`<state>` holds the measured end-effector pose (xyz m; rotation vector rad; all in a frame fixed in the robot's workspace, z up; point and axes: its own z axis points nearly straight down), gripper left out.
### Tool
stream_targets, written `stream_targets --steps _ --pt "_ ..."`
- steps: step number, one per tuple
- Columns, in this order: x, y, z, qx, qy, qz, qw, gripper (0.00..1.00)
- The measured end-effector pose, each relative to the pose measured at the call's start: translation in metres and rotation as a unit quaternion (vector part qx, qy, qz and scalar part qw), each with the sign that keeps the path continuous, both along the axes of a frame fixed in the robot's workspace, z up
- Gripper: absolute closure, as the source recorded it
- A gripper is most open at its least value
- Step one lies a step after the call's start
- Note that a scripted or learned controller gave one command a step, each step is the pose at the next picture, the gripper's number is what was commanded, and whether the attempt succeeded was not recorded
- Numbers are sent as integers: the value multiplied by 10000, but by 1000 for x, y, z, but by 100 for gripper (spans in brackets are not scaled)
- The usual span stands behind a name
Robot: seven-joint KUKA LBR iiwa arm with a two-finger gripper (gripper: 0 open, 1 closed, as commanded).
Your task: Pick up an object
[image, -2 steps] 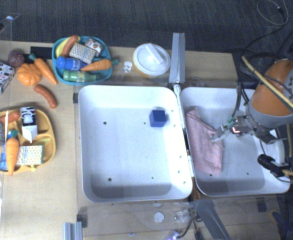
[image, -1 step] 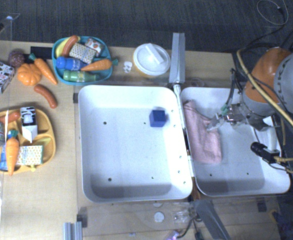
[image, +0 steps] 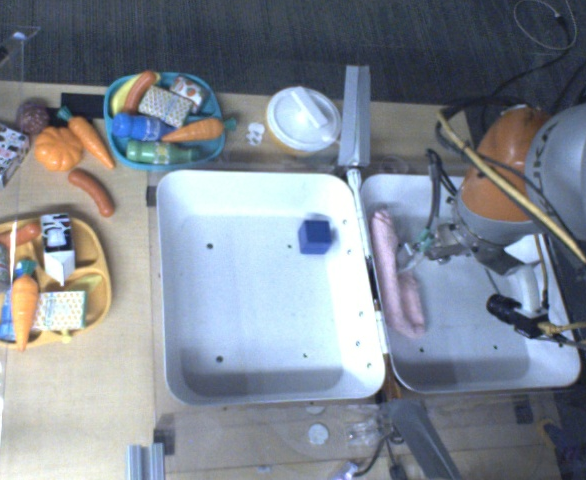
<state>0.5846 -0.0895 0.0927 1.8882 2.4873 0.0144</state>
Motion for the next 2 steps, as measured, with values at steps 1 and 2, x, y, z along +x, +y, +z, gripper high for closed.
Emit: stream_targets --steps 1,2 --pt "-13 -37 44 14 77 146 9999 0" --pt "7 0 -1 15 30 -243 9997 0"
